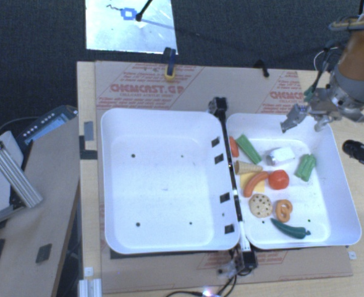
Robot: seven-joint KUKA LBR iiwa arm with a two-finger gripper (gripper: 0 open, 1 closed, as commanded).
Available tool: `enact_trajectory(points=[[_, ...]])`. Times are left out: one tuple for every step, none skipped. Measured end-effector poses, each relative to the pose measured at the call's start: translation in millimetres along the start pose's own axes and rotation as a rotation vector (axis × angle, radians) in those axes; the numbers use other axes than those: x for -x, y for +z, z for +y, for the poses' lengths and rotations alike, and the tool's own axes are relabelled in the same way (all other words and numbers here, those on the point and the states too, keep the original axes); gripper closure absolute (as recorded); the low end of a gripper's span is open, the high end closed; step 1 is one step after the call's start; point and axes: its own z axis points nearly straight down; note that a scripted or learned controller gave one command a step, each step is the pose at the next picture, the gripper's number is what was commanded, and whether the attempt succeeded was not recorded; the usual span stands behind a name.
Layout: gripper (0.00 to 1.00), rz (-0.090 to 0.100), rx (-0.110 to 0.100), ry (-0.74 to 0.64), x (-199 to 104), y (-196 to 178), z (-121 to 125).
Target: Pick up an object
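Nothing is picked yet: the hand [304, 117] hangs spread and unladen above the right white bin's [339, 184] far rim, the small white cylinder [281, 155] just below it.

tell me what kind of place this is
Likely a robotics lab grasping bench: a robot arm reaches over two white bins on a labelled board, the right one holding toy food such as a tomato.
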Motion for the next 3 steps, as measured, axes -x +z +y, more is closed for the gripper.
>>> enact_trajectory(points=[[1.00,0.000,0.004,-0.003,-0.2,-11.4,1.0],[1.00,-0.003,0.018,-0.004,-21.2,-191.0,-29.5],[1.00,0.004,-0.016,-0.006,-93.3,28.8,-49.3]])
